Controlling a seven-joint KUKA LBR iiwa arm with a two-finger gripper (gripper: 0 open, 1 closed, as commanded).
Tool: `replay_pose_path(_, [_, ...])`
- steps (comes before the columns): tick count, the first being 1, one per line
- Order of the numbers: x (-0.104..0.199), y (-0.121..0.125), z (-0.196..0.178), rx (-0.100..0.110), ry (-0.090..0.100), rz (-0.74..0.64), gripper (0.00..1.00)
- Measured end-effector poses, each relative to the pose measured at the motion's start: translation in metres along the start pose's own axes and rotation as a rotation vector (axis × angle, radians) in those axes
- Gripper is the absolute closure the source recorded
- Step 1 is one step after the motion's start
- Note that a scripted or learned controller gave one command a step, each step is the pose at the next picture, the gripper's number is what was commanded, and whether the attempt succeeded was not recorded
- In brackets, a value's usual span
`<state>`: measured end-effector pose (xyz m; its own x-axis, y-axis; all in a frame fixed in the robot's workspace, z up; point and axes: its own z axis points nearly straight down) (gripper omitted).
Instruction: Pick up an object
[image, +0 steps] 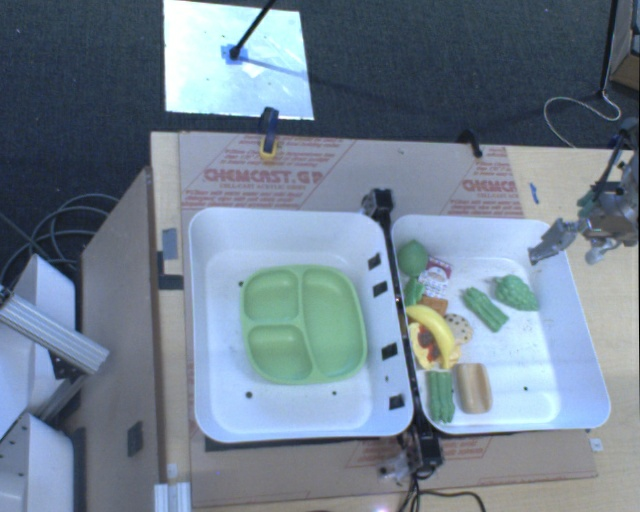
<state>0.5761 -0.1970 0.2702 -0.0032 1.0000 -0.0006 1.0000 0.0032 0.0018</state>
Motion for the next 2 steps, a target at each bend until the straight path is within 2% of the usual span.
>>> replay_pose_path(1, [0.093, -0.016, -0.166, -0.021, 0.000, -0.011, 0.00])
replay_pose_path(2, [0.175, -0.004, -0.269, -0.015, 0.002, -0.011, 0.00])
